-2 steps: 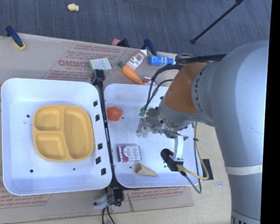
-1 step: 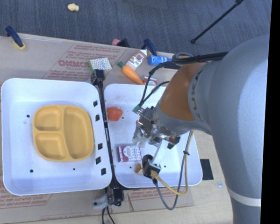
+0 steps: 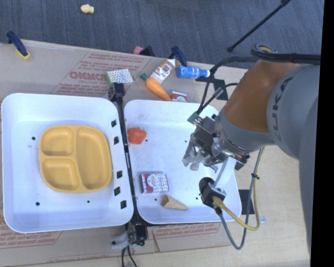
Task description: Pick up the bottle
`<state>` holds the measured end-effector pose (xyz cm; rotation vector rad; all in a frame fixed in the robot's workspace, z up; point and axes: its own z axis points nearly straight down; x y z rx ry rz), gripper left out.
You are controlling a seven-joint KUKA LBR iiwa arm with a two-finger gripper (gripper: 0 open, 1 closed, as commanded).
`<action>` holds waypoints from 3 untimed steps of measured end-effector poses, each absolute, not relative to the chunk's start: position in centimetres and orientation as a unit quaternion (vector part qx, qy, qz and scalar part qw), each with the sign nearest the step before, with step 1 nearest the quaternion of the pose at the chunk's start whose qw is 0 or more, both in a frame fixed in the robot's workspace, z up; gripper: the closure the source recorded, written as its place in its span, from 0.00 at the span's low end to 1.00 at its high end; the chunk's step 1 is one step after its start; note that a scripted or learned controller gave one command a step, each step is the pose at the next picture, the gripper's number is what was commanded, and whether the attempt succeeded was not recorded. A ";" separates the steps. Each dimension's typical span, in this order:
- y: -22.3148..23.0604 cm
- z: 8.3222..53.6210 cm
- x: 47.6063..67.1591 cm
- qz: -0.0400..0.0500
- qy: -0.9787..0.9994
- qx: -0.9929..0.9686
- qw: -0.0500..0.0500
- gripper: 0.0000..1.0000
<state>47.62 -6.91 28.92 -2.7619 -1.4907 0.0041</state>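
Note:
A small white bottle with an orange label [image 3: 162, 71] lies on the cardboard behind the right bin [image 3: 168, 217], outside it. Beside it, further right, lies a blue bottle [image 3: 190, 73]. My gripper [image 3: 196, 158] hangs over the right half of the right bin, well in front of both bottles and apart from them. I see nothing held in it. The arm's grey and orange wrist covers the bin's right rim.
In the right bin lie a red round piece [image 3: 136, 135], a red carton [image 3: 154, 183] and a tan cone [image 3: 174, 202]. The left bin [image 3: 12, 206] holds a yellow divided tray [image 3: 75, 158]. A toy carrot [image 3: 157, 89] and a green-white packet [image 3: 120, 76] lie behind the bins.

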 end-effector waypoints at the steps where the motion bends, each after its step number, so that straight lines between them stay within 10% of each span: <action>1: -3.8 22.5 47.5 0.002 -0.440 -0.898 0.002 1.00; 2: -9.0 25.2 47.6 0.002 -0.314 -0.950 0.002 1.00; 3: -10.6 16.1 47.5 0.003 -0.207 -0.978 0.003 1.00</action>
